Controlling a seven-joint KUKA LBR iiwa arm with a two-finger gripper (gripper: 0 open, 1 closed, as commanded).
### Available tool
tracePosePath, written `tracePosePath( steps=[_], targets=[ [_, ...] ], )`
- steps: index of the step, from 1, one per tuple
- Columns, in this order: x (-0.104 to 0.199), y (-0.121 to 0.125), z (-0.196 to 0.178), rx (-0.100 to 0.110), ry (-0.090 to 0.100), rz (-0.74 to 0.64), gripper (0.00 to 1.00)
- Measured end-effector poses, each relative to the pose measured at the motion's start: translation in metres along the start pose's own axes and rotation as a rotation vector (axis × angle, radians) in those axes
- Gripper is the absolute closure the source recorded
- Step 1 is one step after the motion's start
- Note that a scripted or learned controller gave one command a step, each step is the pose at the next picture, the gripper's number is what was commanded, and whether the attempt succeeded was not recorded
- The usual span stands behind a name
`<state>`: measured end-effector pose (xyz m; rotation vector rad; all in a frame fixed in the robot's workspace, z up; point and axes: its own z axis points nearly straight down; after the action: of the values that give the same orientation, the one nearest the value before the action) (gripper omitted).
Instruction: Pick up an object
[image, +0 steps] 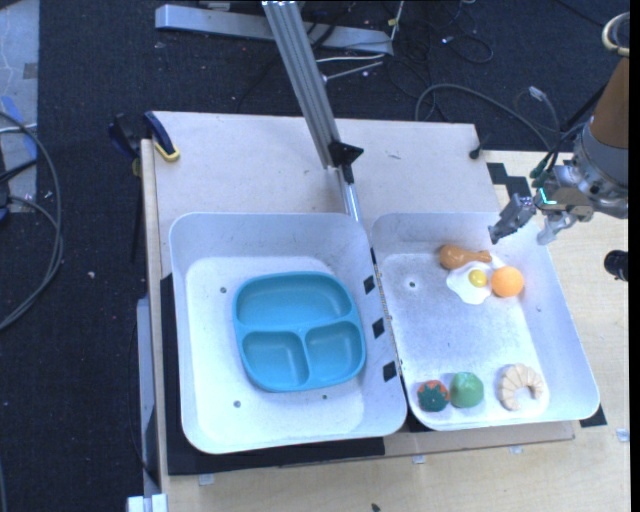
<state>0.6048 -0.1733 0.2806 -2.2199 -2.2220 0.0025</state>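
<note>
Here the gripper (529, 223) hangs over the far right corner of the right bin (560, 330) with its two fingers spread apart and nothing between them. Just below it lie a chicken leg (464, 257), a fried egg (471, 284) and an orange (507, 282), close together. At the near edge are a strawberry (432, 395), a green fruit (466, 389) and a croissant (522, 385), while the left bin (200, 300) carries a blue divided plate (298, 330).

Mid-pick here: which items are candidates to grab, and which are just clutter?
Candidates, right bin:
chicken drumstick
fried egg
orange
strawberry
green fruit
croissant

Lying about:
blue divided tray, left bin
yellow-tipped clamp
floor cables
</note>
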Motion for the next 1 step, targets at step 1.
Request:
tracePosePath(
  steps=[1],
  targets=[
    [0.0,0.0004,-0.0008,-0.002,0.0,0.0,0.0]
  ],
)
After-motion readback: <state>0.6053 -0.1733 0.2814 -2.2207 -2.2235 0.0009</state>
